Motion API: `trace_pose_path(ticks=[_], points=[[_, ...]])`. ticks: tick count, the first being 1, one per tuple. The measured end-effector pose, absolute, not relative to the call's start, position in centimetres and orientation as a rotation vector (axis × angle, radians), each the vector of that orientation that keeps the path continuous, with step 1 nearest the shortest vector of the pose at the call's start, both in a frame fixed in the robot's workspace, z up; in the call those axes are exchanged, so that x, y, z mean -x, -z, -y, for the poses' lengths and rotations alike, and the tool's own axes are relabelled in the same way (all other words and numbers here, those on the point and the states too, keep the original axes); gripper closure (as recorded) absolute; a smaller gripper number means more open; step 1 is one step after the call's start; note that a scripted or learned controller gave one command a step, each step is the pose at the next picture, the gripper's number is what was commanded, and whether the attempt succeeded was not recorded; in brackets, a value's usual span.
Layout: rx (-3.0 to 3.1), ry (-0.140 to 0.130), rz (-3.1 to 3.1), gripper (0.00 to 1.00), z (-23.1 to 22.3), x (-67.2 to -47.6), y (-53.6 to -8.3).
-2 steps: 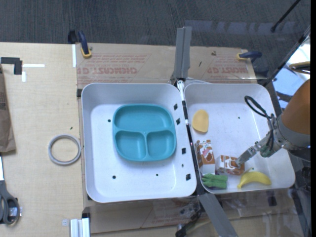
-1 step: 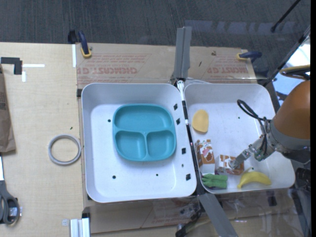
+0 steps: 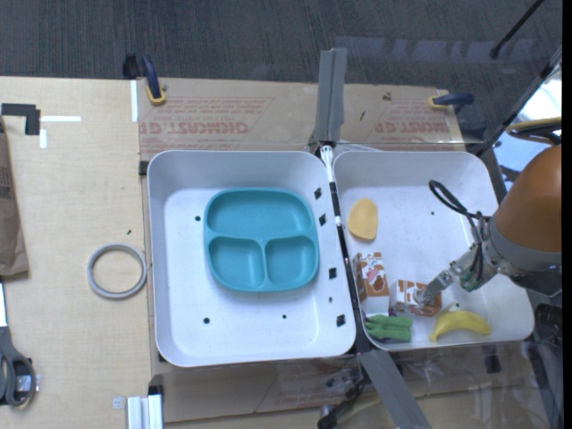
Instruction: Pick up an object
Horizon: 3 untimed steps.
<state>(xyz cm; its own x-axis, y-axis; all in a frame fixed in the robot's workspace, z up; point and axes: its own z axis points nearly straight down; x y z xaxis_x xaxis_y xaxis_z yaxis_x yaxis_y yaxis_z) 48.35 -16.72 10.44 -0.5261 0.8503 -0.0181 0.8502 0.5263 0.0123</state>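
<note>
- Camera view from above: two white bins are seen side by side on the tabletop [image 3: 71, 195], the left bin [image 3: 165, 266] and the right bin [image 3: 483, 172].
- A teal divided plate [image 3: 262, 239] is seen lying flat in the middle of the left bin.
- The arm [image 3: 536, 208] is seen reaching in from the right, with its claw [image 3: 427, 295] lowered into the near part of the right bin.
- The claw tip is seen at a small red and white packet [image 3: 416, 295]; whether it is apart or together cannot be told, nor whether the packet is gripped.
- A second red and white packet [image 3: 370, 275] is seen just left of the first.
- A yellow banana [image 3: 461, 324] is seen near the front wall, just right of the claw tip.
- A green object [image 3: 389, 328] is seen at the near left corner of the right bin.
- A pale yellow rounded piece [image 3: 363, 219] is seen farther back, close to the dividing wall.
- A roll of tape [image 3: 116, 270] is seen on the tabletop left of the bins.
</note>
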Motion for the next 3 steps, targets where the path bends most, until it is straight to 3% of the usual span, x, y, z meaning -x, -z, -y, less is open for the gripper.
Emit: trace_pose_path(ticks=[1,2,3], points=[[-1.690,-0.011,-2.633,0.00,16.9,-48.2,-10.4],[-1.695,0.000,-2.643,0.00,17.9,-48.6,-12.0],[-1.797,-0.006,-2.547,0.00,15.0,-48.4,-10.4]])
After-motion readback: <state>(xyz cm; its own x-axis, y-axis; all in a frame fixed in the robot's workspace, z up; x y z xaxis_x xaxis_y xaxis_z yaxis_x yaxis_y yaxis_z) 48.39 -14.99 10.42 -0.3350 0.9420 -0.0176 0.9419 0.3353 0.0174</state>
